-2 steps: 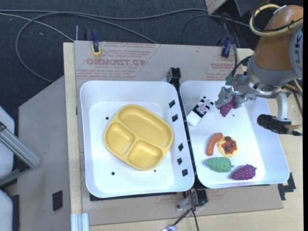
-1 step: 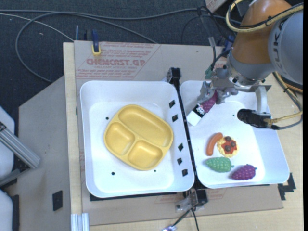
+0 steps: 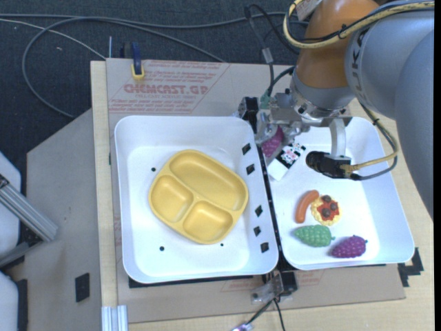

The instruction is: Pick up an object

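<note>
A small magenta thing [image 3: 273, 146] lies right under the gripper [image 3: 274, 136], at the far left corner of the right bin [image 3: 375, 202], close against the wall shared with the left bin [image 3: 136, 158]. The gripper hangs low over it and seems to touch it, but the wrist hides the contact, so I cannot tell whether the gripper is closed on it, or whether it is open or shut at all.

Just beside the gripper, toward the bin's middle, sits a white card [image 3: 291, 156] with dark marks. Nearer the camera, well apart from the gripper, lie an orange sausage [image 3: 306, 206] touching a yellow toy [image 3: 326, 210], then green grapes [image 3: 313, 236] and purple grapes [image 3: 348, 246] by the near wall.

Across the wall from the gripper, a yellow plate [image 3: 198, 196] with three compartments rests in the left bin. The arm [image 3: 337, 36] comes in from the far right.
</note>
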